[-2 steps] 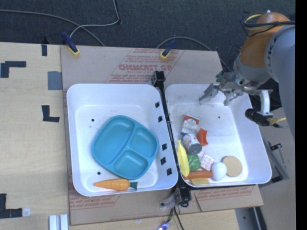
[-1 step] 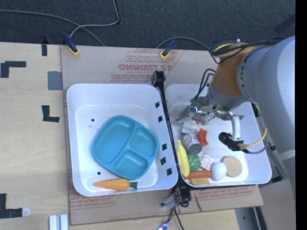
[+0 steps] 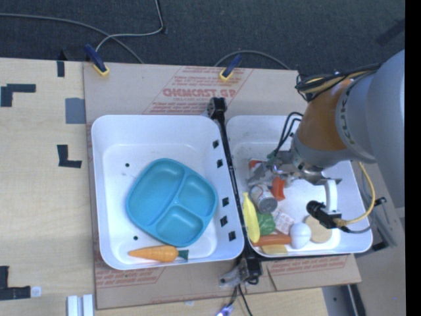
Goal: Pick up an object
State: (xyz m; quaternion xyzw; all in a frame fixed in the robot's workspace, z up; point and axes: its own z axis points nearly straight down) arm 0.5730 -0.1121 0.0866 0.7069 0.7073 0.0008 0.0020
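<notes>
My gripper [image 3: 265, 170] hangs low over the upper left part of the right bin [image 3: 355, 245], under the grey arm with its orange band [image 3: 322, 117]. Just below it lies a small red object [image 3: 279, 188], and beside that a grey can [image 3: 266, 204]. Further toward the front edge sit a yellow banana [image 3: 250, 219], a green piece [image 3: 266, 224], an orange-red stick [image 3: 273, 240], a white egg [image 3: 300, 234] and a tan piece [image 3: 320, 232]. I see nothing lifted clear of the pile.
The left bin [image 3: 105, 176] holds a blue divided plate [image 3: 172, 201] and a carrot [image 3: 154, 254] at its front edge. A black divider [image 3: 227, 170] runs between the bins. Cables loop off the arm near the right bin's right wall.
</notes>
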